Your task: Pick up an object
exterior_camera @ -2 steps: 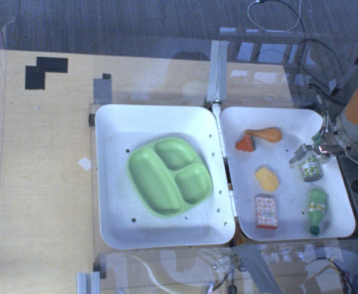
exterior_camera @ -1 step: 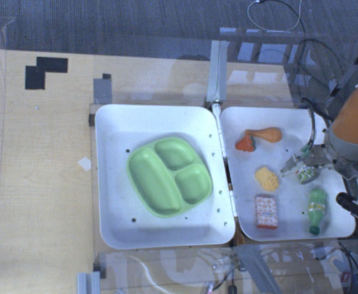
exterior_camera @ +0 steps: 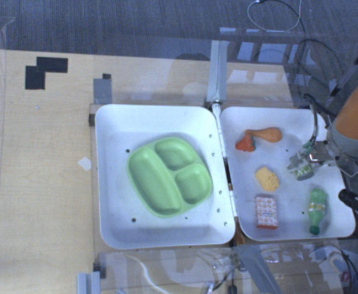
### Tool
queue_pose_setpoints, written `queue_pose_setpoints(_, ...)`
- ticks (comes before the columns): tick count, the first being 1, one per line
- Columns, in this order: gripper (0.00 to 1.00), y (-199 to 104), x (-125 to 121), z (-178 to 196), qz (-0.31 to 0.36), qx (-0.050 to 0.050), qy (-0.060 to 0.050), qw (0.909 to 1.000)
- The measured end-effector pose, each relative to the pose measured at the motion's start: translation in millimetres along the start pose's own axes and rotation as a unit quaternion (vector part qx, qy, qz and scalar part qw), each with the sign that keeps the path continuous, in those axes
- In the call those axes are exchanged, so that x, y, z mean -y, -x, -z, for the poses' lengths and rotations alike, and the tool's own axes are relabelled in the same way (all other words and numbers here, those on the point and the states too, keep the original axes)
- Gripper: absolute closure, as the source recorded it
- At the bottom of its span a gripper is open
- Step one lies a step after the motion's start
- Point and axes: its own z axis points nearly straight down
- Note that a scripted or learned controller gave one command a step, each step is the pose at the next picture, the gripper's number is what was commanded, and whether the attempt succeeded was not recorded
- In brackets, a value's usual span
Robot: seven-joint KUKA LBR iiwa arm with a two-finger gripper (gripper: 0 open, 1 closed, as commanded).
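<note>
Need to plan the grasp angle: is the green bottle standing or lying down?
Lying down. The bottle shows its full length flat on the right bin floor, cap end toward the bin's near edge.

I see a green plate (exterior_camera: 168, 176) with three parts. It lies in the middle of the left bin (exterior_camera: 114, 127). Black tape (exterior_camera: 44, 71) sits on the wood bench (exterior_camera: 38, 164), at ten o'clock from the plate. A thin cable (exterior_camera: 277, 14) loops on the grey floor (exterior_camera: 136, 11) at one o'clock.
</note>
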Motion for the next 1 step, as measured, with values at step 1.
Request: queue_pose_setpoints(1, 1.0, -38.9, -73.3, 76.9, -0.18, 0.0, -0.007, 0.9837)
